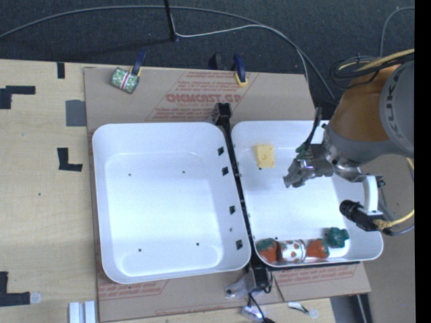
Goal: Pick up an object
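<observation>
Objects for picking all lie in the right bin [316, 130], so we work over that one; the left bin [101, 180] sits beside it with a black divider [232, 180] between the two. We count one yellow block [265, 156] lying alone near the upper left of the right bin, close to the divider, and a row of small items pressed along the bottom wall: a red and green one [269, 249], a white one with red marks [292, 251], an orange-red one [317, 249] and a green one [336, 235]. That makes five things, four of them crowded together, touching or nearly so, probably because they have slid to the low edge.

Our gripper [296, 175] hangs over the middle of the right bin, just to the right of the yellow block and a little below it, apart from it. We cannot tell whether the jaws are released or clenched; they look dark and small here, and we see nothing between them. We judge the yellow block the easier target, since it stands free of walls and neighbours, whereas the bottom row leaves little room for a finger on either side.

Off the bins, on the worktop [40, 180], one small green and white object [124, 79] lies near a blue clamp [139, 62]; a yellow clamp [240, 78] holds the cardboard sheet [195, 96].
</observation>
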Robot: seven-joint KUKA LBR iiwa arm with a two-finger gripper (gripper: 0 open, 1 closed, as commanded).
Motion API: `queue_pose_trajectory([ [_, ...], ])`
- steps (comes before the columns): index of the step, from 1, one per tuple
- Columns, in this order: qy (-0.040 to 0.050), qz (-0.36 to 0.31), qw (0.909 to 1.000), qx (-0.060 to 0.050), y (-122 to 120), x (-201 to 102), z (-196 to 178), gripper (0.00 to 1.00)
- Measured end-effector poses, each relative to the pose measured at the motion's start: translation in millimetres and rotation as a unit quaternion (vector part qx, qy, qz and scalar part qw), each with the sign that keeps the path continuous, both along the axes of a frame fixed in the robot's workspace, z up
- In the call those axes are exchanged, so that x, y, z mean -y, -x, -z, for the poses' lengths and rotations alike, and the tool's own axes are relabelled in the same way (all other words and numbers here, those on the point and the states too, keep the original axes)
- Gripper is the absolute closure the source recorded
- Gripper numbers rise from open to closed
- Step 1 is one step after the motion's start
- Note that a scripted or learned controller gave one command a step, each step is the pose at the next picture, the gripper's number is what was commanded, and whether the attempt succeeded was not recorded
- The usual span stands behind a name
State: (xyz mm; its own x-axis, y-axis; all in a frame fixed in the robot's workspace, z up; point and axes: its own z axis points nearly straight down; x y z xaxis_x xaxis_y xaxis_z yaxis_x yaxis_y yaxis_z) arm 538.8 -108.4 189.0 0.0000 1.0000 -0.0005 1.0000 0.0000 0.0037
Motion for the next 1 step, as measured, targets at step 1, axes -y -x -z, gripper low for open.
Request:
queue_pose_trajectory([
  [1,-0.0001,0.000,1.0000,0.000,-0.5,-0.1,-52.0,1.00],
])
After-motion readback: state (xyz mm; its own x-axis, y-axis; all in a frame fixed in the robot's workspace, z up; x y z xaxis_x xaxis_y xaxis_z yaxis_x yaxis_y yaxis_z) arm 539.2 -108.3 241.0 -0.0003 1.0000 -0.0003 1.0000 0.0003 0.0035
